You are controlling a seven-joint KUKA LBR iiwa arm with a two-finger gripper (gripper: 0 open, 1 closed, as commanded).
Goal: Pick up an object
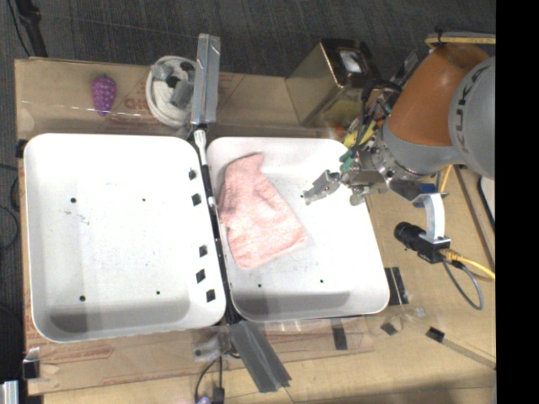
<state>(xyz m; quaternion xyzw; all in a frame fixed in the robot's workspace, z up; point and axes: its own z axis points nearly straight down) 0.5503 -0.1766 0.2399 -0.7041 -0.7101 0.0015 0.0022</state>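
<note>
Taking the pink cloth (257, 211) as the landmark, start well to its left: the left bin (109, 310) sits there, its white floor showing only a few dark dots. Up beyond that bin, on the bench, a small purple thing (103, 93) lies by itself, and nearer the cloth's upper side a white coil of cord (171, 89) rests beside an upright grey bar (205, 78). A row of black clips (203, 242) runs along the seam between the bins, just left of the cloth.

The cloth itself lies crumpled in the right bin (337, 284), pressed toward that bin's left wall and stretching from the upper edge down past the middle. It is the only loose thing there, so it is the likely thing to pick.

To the right of the cloth, apart from it, the gripper (318, 186) hangs over bare bin floor. Nothing sits between its fingers; whether they are parted or closed cannot be made out from this slant. Farther right the arm (438, 99) reaches in, orange band above grey wrist.

By my reading, this is the approach step: nothing has been grasped yet. The next move calls for shifting left until the gripper is over the cloth's bulk, then coming down onto a raised fold, since soft fabric lying flat gives little to pinch.
</note>
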